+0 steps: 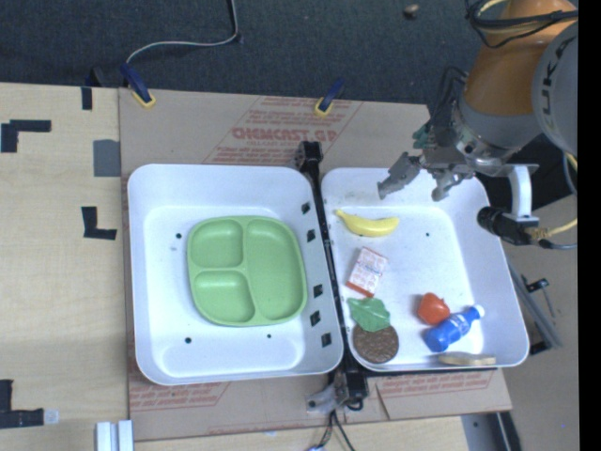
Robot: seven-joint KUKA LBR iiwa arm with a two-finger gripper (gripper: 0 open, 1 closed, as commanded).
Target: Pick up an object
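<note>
— Where was the gripper (418,180)?

— It hung over the far edge of the right bin (498,280), its two fingers spread apart with nothing between them. The grey arm (512,64) with its orange band reached in from the right.

— And the objects?

— In the right bin a banana (367,222) lay nearest the gripper, just nearer and to the left of it. Below that sat a small red-and-white packet (367,272), then a green leaf-shaped piece (369,312) touching a brown round disc (376,343). Toward the near right corner a red object (432,307) sat just beside a blue bottle (453,328), with a pale stick-like item (467,358) at the near wall.

— The left bin (155,252)?

— It held a green divided plate (248,271), lying flat.
</note>
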